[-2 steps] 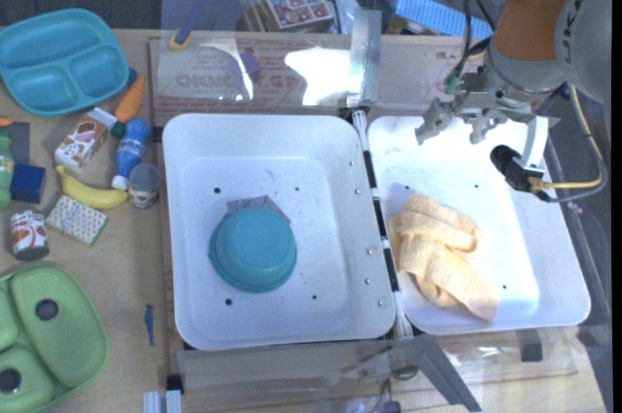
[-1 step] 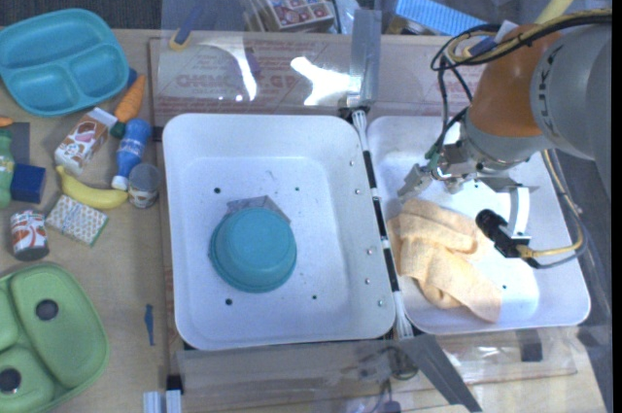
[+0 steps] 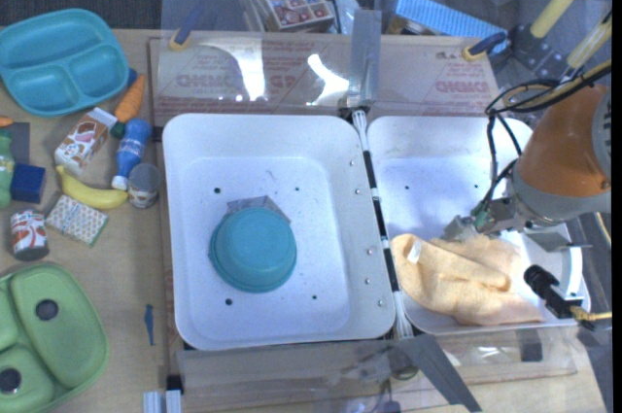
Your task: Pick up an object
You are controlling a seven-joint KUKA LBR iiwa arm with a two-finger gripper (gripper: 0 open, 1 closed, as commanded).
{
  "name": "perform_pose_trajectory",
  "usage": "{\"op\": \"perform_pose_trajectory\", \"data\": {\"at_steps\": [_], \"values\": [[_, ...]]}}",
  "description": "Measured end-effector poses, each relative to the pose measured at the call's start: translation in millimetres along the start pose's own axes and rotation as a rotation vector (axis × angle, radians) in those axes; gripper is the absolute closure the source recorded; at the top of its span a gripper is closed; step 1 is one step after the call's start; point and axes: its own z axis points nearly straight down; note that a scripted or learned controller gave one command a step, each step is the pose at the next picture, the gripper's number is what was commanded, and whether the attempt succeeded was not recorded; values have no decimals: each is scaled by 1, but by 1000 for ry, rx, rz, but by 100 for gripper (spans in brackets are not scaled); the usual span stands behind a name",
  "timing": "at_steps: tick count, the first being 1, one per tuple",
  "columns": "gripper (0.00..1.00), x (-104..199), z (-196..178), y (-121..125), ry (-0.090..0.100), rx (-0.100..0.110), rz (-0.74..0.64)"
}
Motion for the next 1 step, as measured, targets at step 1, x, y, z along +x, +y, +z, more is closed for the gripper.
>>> {"op": "perform_pose_trajectory", "data": {"at_steps": [1], "values": [[0, 35, -1, -10, 1, -4, -76]]}}
